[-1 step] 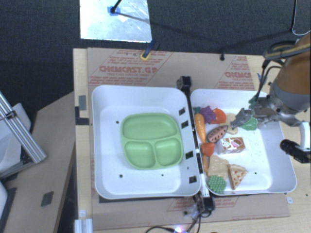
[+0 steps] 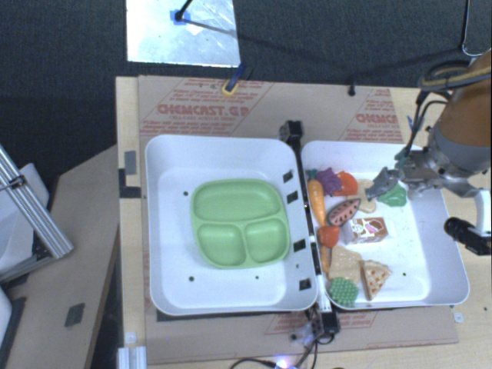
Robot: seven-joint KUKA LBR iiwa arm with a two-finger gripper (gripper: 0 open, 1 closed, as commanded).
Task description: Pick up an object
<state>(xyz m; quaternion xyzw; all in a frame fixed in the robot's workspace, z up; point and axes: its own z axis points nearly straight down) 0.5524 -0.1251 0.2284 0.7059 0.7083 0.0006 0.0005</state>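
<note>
Spanning the middle of the frame: a pale wooden bench, carrying a brown cardboard sheet printed in red. Sitting side by side on the cardboard, touching along a black seam: left white bin at centre, right white bin toward the right edge. Lying on the cardboard's upper edge: a yellow clip.
</note>
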